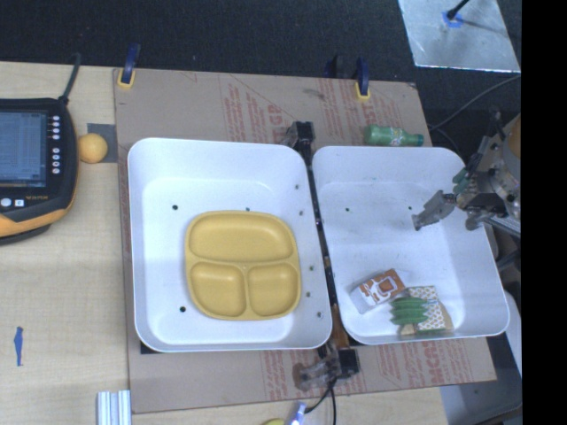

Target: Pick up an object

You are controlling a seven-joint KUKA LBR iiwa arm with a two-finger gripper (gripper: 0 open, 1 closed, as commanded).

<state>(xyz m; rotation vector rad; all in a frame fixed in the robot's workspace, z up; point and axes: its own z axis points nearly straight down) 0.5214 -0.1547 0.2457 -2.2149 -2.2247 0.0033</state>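
Note:
The right bin (372, 193) holds a small white and orange carton (379, 290) near its front edge. Beside the carton, a green ribbed object (409, 309) lies on a patterned packet (434, 315). My gripper (454, 216) hovers over the right part of this bin, well behind those items. Its fingers are open and spread apart, with nothing between them. One grey fingertip (431, 214) points left toward the bin's middle.
The left bin (155, 175) carries a yellow divided plate (241, 264). A green bottle (393, 135) lies on the cardboard behind the right bin. A teach pendant (31, 166) and a yellow ball (92, 147) sit at the far left.

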